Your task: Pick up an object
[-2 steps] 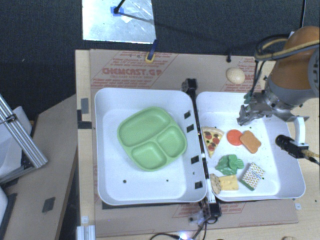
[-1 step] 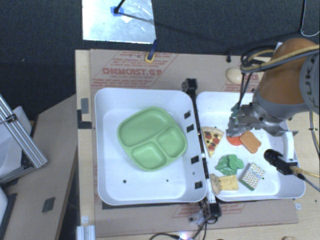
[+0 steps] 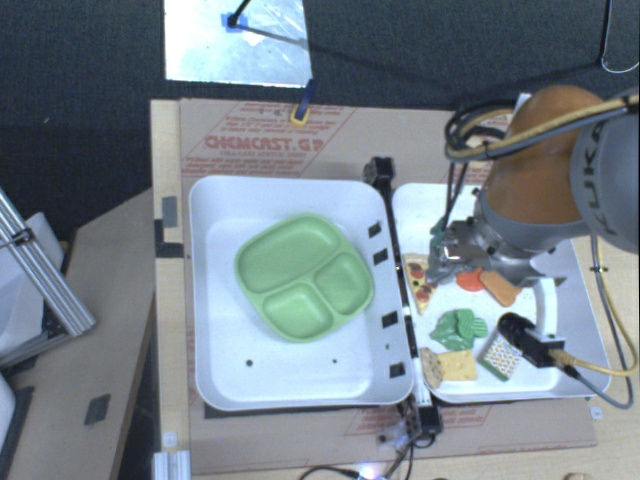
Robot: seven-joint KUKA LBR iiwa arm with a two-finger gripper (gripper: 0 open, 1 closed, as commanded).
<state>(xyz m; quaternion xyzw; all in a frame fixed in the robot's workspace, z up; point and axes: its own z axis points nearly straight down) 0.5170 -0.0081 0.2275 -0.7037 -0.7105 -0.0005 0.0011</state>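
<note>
Dark carpet point(image 3: 80, 68) surrounds a cardboard-topped bench point(image 3: 265, 138) bearing two white bins point(image 3: 215, 298).

Bench point(image 3: 260, 128) bearing two white bins point(image 3: 215, 298)

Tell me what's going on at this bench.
A grey arm with an orange band reaches from the right, low over the right white bin, which holds small toy foods: a green leafy piece, an orange piece and a yellow cracker-like piece. The left white bin holds a green divided plate.
</note>
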